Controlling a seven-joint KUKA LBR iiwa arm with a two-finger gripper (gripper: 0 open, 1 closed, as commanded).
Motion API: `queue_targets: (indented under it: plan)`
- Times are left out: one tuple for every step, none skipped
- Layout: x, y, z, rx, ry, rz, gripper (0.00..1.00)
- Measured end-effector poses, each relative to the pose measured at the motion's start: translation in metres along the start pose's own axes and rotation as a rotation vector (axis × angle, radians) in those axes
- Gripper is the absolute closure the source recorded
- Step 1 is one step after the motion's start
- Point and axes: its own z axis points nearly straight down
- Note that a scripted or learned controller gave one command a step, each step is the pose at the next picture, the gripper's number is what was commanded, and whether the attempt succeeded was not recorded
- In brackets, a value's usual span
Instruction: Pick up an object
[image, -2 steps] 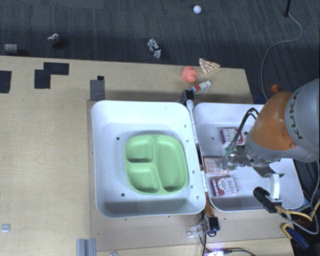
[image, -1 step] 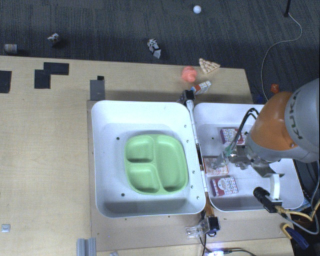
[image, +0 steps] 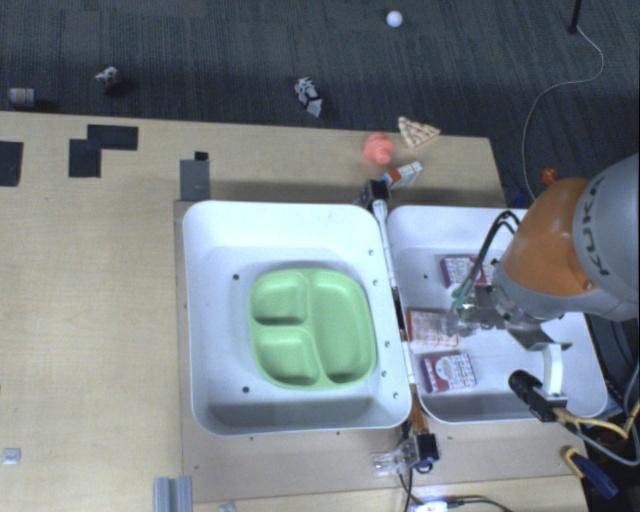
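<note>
Three small flat packets lie in the right bin: one with red print at the back, a pale one in the middle, and a red-and-white one at the front. My gripper hangs low over the right bin, just right of the middle packet, at or near its right edge. The wrist hides the fingertips. The left bin holds a green divided plate.
On the bench behind the bins lie a pink ball, a wedge-shaped toy and a small tube. Small objects lie on the dark floor beyond. Cables run at the front right corner.
</note>
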Motion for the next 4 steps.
queue_targets:
  plan:
    - [0.0, 0.0, 0.0, 0.0, 0.0, 0.0, 0.0]
    - [-0.006, -0.029, 0.026, 0.019, -0.002, 0.001, 0.0]
    - [-0.006, -0.026, 0.015, 0.013, -0.003, 0.001, 1.0]
    - [-0.109, 0.006, -0.039, 0.025, -0.003, 0.001, 1.0]
